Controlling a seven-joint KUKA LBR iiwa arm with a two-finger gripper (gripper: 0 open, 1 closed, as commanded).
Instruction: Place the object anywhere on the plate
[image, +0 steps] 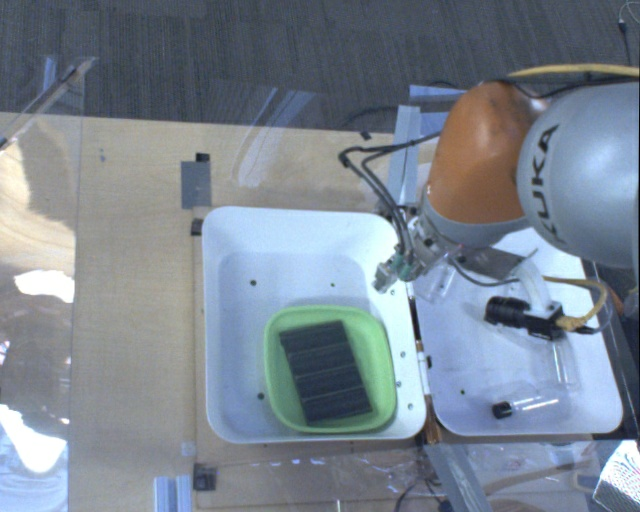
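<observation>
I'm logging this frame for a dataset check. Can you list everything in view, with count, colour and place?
bench: one, pale wood, under both bins
left bin: one, white, mid-view
right bin: one, white, against the left bin's right side
plate: one, green, in the left bin, toward its near edge
ridged block: one, dark grey, lying flat on the plate
small clear tube: one, clear with a black end, near the front of the right bin; cannot tell whether it lies loose
arm: one, grey with an orange band, reaching in from the right
gripper: one, pale, over the right bin
</observation>
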